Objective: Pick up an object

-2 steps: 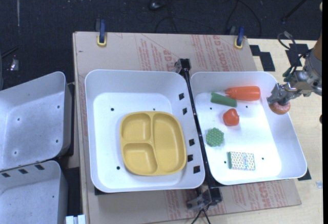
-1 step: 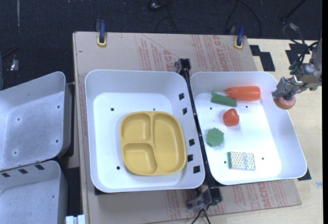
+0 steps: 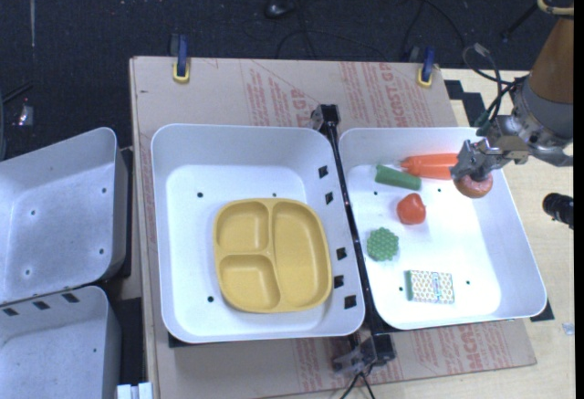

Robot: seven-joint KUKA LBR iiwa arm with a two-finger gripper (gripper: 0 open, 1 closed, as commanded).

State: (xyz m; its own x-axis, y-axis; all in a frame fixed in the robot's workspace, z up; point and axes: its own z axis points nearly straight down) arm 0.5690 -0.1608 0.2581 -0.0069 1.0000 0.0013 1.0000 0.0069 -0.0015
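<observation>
Pinkish round item (image 3: 474, 184) sits right under the tool (image 3: 475, 167), by carrot's (image 3: 432, 165) right end. Grip state: can't tell (fingers hidden).

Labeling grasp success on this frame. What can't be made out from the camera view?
- Gripper: too small and blurred to tell whether it grips the reddish round object beneath it.
- Carrot: its right end is hidden behind the gripper.
- Arm: cut off by the right edge.
- Patterned packet: print too small to read.
- Green stick: too blurred to identify.
</observation>
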